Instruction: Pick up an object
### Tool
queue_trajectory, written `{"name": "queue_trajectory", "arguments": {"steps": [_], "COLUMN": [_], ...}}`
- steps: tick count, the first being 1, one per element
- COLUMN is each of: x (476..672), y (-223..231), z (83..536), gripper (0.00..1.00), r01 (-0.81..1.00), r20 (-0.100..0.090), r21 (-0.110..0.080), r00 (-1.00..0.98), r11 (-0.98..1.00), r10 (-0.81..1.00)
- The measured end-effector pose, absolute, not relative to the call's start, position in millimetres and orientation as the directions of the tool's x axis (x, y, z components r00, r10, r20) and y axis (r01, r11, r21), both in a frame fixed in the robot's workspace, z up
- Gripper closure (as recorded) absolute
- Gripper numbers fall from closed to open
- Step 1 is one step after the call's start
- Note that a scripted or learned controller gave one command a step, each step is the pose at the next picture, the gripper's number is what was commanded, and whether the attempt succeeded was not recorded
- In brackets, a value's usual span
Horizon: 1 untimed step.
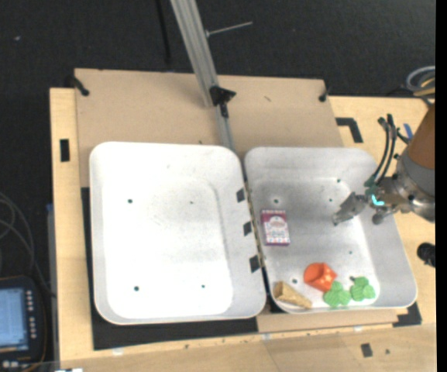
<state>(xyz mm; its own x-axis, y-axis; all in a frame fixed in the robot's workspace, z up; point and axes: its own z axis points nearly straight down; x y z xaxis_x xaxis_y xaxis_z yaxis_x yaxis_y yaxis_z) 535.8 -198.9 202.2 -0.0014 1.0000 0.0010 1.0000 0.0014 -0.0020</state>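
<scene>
orange object (319, 274) lies at the right bin's (300, 169) six o'clock, beside green pieces (349, 292). end effector (357, 210) hovers at three o'clock, fingers spread, holding nothing, over the pale tabletop (153, 91).

I can read no words or numbers here. The small purple and white carton (275, 228), lying in the right bin (300, 169) near its left wall, carries printing on its face, but it is too small and blurred for me to make out a letter. The screen (2, 314) at the near left corner of the scene glows with pale lines of what may be text, and those are just as unreadable.
</scene>
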Motion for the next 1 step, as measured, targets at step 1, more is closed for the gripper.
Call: {"name": "queue_trajectory", "arguments": {"steps": [1], "x": [536.8], "y": [-199.0], "z": [204.3], "gripper": [0.0], "r01": [1.0], "r20": [0.0], "r21": [0.002], "r00": [-0.001], "r11": [0.001], "r10": [1.0]}}
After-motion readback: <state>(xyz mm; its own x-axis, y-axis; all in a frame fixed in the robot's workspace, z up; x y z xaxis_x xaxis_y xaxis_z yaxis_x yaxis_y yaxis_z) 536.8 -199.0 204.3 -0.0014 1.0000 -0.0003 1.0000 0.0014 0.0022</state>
